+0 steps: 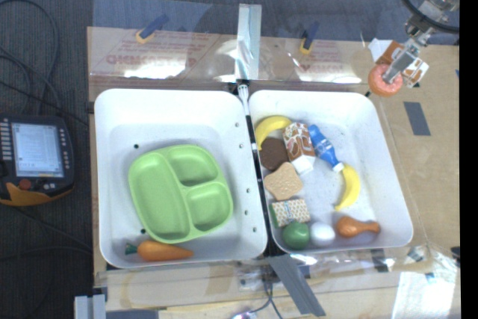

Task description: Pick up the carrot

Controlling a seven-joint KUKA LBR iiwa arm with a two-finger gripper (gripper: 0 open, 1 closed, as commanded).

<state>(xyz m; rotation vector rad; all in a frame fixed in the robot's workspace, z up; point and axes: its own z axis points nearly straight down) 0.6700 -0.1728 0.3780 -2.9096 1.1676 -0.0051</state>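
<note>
Against the near wall of the left bin (112, 112), the carrot (158, 252) lies flat, just below the near edge of the green divided plate (179, 192) and close to that bin's near left corner. Its green-tipped end points toward the bin's left wall. Well away from the carrot, beyond the far right corner of the right bin (388, 160), the gripper (403, 65) hangs over the bench with an orange-pink ring (385, 81) at its tip; whether its fingers stand apart or together cannot be told. Across the dividing walls from the carrot, the right bin holds two bananas (347, 189), a chicken drumstick (355, 226) and other toy foods.
</note>
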